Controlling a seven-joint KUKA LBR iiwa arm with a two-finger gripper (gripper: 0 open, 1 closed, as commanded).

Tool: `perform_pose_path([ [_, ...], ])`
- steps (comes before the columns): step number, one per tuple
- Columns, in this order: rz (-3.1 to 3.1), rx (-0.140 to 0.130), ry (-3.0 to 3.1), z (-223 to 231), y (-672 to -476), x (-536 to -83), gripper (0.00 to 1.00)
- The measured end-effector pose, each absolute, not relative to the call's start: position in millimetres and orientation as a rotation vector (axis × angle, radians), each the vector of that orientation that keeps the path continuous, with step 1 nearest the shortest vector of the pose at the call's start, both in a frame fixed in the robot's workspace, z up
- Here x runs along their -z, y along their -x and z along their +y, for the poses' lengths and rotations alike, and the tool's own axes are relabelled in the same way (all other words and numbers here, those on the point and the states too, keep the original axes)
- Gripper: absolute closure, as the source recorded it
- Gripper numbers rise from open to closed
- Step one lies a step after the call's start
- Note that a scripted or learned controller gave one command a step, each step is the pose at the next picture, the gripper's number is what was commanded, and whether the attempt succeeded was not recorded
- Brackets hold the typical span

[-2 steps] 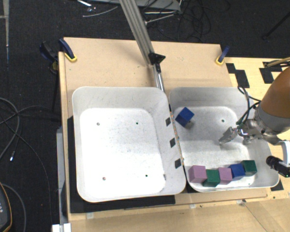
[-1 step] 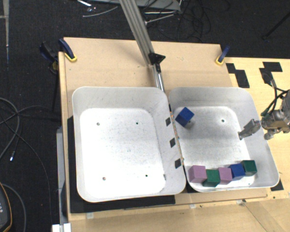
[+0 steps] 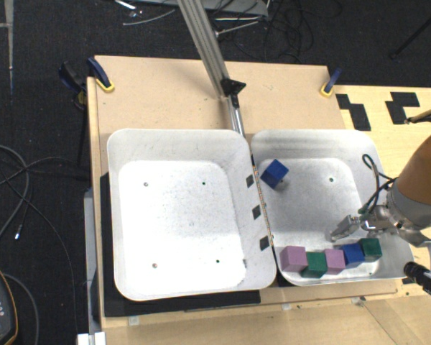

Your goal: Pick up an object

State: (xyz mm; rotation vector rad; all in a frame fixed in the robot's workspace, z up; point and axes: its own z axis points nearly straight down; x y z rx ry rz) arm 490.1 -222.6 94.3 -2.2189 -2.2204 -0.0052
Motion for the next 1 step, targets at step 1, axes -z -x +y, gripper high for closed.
perform_pose_path([
  [1, -2.222, 0.002, 2.221, -224.0, -491.9, -96.1, 0.0],
])
